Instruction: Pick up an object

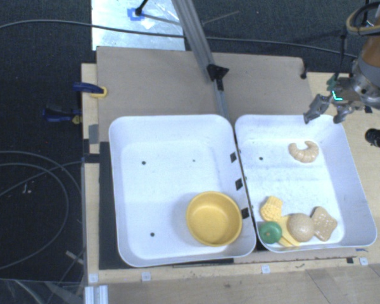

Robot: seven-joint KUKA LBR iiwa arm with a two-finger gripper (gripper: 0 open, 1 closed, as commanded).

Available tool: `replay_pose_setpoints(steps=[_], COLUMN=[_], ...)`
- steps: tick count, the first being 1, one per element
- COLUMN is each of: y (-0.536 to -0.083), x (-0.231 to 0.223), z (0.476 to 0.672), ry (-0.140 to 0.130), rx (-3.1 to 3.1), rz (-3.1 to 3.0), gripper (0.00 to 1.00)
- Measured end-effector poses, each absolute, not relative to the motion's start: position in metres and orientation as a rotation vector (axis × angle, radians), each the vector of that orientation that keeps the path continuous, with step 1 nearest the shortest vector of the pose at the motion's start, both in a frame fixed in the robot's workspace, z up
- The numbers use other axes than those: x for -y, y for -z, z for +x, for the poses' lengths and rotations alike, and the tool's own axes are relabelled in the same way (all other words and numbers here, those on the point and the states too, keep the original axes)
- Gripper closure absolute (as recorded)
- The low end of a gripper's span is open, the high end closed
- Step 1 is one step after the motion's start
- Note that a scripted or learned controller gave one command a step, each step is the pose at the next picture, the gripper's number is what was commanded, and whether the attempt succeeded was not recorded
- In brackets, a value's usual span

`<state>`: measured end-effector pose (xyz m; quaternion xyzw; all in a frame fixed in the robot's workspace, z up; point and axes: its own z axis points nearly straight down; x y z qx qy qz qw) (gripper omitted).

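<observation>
From my remote seat I find no text, label, brand, number or sign that I can read anywhere on the bench or in the bins.

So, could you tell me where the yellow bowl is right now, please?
The yellow bowl sits in the left bin, near its front right corner, close to the wall shared with the right bin.
</observation>
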<state>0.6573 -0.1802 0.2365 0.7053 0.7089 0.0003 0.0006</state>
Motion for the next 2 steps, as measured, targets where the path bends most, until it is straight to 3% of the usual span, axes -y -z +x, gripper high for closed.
replay_pose_setpoints(steps=[1,2], y=[-0.237,-0.177], x=[0.18,0.177], z=[0.658,0.664], ry=[-0.002,0.002], rx=[-2.226,-2.231], rz=[2.214,2.214], gripper=[0.0,0.0])
